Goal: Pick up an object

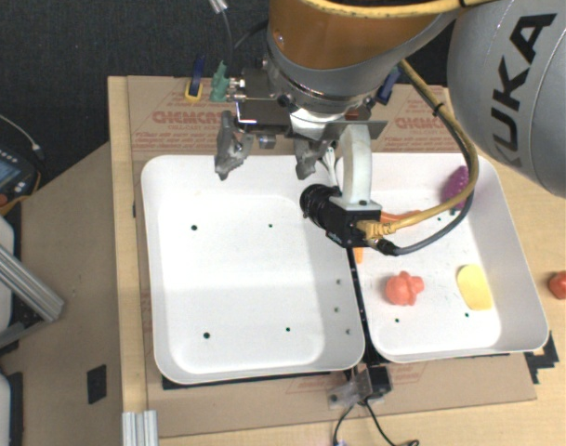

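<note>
Though the arm (pixel 375 26) hides the purple object (pixel 457 182), 2 fingers (pixel 230 151) gape

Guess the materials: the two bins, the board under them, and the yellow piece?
Bins: probably moulded plastic, white and slightly glossy, with rounded corners and a soft sheen. Board: looks like cardboard, matt brown with red print. Yellow piece: smooth, uniform colour, likely plastic or foam; too small to tell.

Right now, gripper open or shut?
Open: the gripper hangs over the left bin, its two fingers spread apart, nothing between them.
</note>
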Robot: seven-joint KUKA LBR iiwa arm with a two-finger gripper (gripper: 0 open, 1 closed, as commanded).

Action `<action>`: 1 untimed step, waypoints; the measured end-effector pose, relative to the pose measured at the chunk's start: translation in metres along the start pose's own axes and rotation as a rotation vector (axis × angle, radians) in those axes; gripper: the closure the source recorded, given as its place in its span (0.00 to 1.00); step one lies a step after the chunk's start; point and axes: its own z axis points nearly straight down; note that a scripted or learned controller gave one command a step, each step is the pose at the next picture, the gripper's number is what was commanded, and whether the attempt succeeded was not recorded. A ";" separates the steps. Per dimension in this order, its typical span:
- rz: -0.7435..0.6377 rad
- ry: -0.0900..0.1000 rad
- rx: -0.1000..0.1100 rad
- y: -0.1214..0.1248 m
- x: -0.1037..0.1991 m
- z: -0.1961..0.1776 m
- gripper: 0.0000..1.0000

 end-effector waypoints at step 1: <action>-0.003 0.012 -0.023 -0.030 -0.001 -0.105 0.00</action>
